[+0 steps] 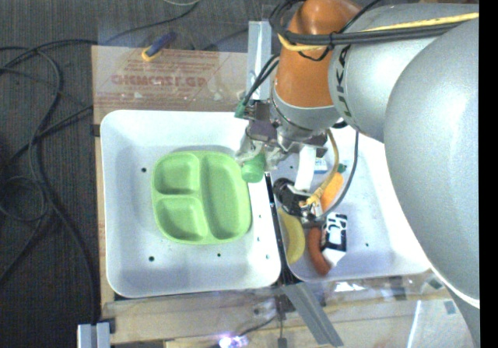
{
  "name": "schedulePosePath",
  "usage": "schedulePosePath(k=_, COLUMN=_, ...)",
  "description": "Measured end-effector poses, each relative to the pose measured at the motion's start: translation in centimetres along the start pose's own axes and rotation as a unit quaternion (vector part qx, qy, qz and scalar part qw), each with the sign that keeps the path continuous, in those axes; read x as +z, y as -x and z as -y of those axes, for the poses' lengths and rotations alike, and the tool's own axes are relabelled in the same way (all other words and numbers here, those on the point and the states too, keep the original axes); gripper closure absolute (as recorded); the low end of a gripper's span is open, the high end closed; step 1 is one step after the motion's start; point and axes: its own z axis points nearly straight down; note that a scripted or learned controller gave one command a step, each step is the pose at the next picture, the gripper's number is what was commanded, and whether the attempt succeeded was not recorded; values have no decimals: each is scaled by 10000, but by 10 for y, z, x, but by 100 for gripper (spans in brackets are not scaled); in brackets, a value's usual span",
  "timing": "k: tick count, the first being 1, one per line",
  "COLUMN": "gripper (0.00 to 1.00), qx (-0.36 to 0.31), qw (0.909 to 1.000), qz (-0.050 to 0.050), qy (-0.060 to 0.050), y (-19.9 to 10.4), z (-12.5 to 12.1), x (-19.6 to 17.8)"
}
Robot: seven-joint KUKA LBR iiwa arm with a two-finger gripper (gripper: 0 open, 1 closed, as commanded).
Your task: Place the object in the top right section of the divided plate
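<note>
A small green object (253, 170) sits at the tip of the claw (254, 153), just off the upper right corner of the green divided plate (201, 196). Whether the claw is pinching it or spread cannot be told. The plate lies in the left white bin (124, 183), its three sections bare. The grey arm with its orange band (315, 43) reaches over the seam between the bins. In the right bin (389, 253) lie a yellow banana (293, 236), a reddish sausage shape (317, 253) and an orange carrot (332, 189).
</note>
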Motion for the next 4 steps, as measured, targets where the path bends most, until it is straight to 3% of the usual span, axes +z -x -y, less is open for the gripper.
schedulePosePath(k=1, gripper=100, qx=-532, qw=9986, qz=16, qy=9, y=-30, z=-18, x=18)
schedulePosePath(k=2, gripper=100, qx=-660, qw=9978, qz=15, qy=3, y=-75, z=-4, x=35)
schedulePosePath(k=3, gripper=100, qx=-638, qw=9980, qz=11, qy=6, y=-97, z=2, x=6)
schedulePosePath(k=4, gripper=100, qx=-645, qw=9979, qz=41, qy=-20, y=-97, z=2, x=0)
